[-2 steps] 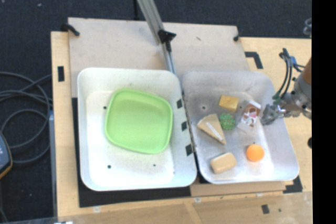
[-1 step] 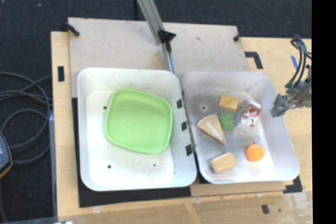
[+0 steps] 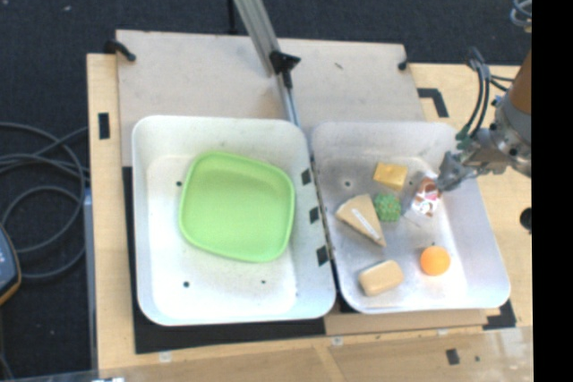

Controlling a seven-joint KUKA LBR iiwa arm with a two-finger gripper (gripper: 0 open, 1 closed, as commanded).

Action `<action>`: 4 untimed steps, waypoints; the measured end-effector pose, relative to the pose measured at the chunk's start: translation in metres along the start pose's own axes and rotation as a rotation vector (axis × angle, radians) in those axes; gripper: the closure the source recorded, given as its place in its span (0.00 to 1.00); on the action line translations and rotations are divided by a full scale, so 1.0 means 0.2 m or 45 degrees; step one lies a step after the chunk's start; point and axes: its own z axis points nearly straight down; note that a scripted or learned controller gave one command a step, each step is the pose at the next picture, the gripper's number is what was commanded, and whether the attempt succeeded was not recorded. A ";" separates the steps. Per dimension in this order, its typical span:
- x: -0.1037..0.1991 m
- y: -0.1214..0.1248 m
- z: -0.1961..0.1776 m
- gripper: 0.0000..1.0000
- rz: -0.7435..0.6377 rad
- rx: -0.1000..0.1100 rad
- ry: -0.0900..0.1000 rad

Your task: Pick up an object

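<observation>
Left: green plate (image 3: 237, 207) alone in left bin (image 3: 152, 300). Right bin (image 3: 488, 282): wedge (image 3: 360, 218), green lump (image 3: 388, 207), yellow cube (image 3: 389, 174), tan block (image 3: 380, 277), orange ball (image 3: 435, 260). Gripper (image 3: 436, 189) far right beside small red-white item (image 3: 426, 200); fingers' state cannot tell. Risk: descent nudges item, grasp closes on nothing.

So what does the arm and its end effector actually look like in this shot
The arm comes in at the right edge: a grey metal wrist with a brownish-orange patch above it and dark cables looping alongside. The end effector is a slim grey metal piece with a small green spot near its base. Its tip is blurred, with something red and white there.
</observation>
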 end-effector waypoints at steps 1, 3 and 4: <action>0.29 0.04 0.06 1.00 -0.002 0.002 0.000; 0.71 0.16 0.08 1.00 0.001 0.002 0.000; 0.96 0.14 0.09 1.00 0.000 0.002 0.000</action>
